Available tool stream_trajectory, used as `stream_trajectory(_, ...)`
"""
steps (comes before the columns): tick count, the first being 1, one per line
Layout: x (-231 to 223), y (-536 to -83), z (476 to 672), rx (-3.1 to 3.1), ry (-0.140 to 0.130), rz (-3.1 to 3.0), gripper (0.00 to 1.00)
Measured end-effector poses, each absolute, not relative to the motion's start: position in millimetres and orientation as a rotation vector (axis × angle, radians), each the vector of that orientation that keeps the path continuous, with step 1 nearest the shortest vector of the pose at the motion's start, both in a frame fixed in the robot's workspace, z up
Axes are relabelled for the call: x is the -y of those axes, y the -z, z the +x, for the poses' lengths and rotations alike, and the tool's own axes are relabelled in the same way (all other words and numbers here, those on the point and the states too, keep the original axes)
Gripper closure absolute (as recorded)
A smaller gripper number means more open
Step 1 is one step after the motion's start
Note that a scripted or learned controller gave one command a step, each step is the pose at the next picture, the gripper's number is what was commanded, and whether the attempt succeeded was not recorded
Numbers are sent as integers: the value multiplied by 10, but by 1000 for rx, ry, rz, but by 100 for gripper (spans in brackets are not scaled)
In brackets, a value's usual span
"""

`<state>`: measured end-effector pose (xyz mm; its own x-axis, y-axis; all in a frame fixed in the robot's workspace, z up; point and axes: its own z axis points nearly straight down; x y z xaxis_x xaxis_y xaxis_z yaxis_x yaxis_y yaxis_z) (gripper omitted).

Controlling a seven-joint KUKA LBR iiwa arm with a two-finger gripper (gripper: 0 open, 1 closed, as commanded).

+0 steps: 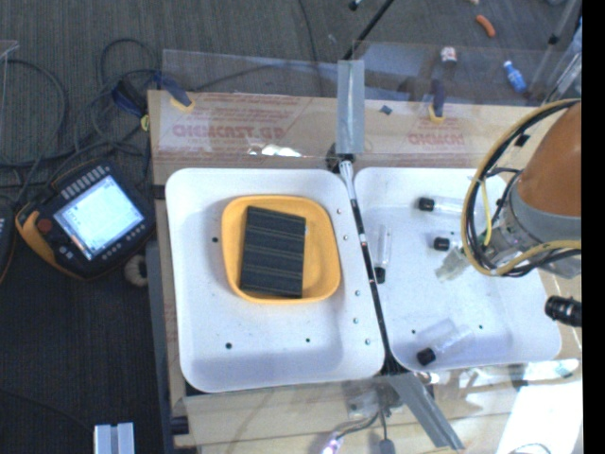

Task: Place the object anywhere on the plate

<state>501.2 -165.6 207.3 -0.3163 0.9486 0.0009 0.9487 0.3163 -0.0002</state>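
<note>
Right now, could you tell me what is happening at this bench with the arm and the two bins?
A dark ribbed block already lies flat on the yellow plate in the left bin, so the placing looks done. The KUKA arm is over the right bin, away from the plate, with its cables looped beside it. A few small clear tubes with black caps lie scattered in the right bin. A teach pendant sits on the floor to the left.
</note>
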Motion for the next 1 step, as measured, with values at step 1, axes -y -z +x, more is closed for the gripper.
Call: stream_trajectory(1,1654,-2073,5012,2548,0,-1836,0)
